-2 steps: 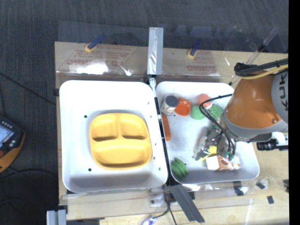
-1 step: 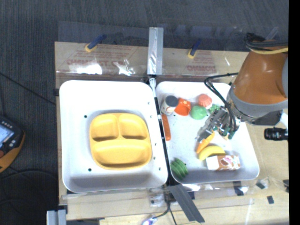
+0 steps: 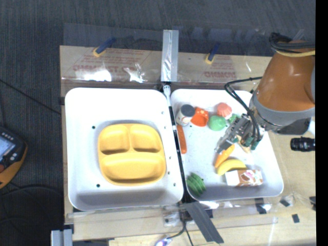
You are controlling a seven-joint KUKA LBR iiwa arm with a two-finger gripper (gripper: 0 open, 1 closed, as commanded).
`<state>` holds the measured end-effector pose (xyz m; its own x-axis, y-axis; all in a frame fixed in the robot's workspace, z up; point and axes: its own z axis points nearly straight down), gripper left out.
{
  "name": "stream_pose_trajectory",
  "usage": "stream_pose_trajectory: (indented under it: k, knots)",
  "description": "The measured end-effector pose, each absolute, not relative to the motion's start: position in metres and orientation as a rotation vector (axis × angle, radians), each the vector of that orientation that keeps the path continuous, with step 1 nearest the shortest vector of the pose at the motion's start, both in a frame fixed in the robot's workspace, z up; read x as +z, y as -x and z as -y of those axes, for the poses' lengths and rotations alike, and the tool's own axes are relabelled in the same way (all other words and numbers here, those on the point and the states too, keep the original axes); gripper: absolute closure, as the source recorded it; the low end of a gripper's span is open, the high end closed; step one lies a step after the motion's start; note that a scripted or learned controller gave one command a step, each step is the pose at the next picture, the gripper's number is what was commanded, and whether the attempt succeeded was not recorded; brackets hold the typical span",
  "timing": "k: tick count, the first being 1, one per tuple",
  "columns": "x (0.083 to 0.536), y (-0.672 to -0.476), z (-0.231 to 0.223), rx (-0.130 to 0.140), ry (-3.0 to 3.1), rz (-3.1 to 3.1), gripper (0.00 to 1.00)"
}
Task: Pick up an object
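Banana point(image 3: 230, 165) just below tool point(image 3: 226, 144), right bin point(image 3: 266, 160), near carton point(image 3: 245, 178)

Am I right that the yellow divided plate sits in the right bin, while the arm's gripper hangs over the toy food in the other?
Not quite: the camera view shows the yellow divided plate in the left bin. The gripper hangs over the toy food in the right bin.

Wooden bench point(image 3: 294, 163) bears two white bins point(image 3: 82, 117).
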<state>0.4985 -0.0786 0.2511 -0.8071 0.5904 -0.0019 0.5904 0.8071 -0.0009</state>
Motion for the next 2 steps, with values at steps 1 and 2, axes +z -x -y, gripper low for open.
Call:
stream_pose_trajectory:
  k: [1,2]
  knots:
    - [0.267,-0.507,0.001,-0.002,-1.088,-2.946,1.00]
    - [0.183,-0.490,0.053,-0.003,-1.138,-2.929,1.00]
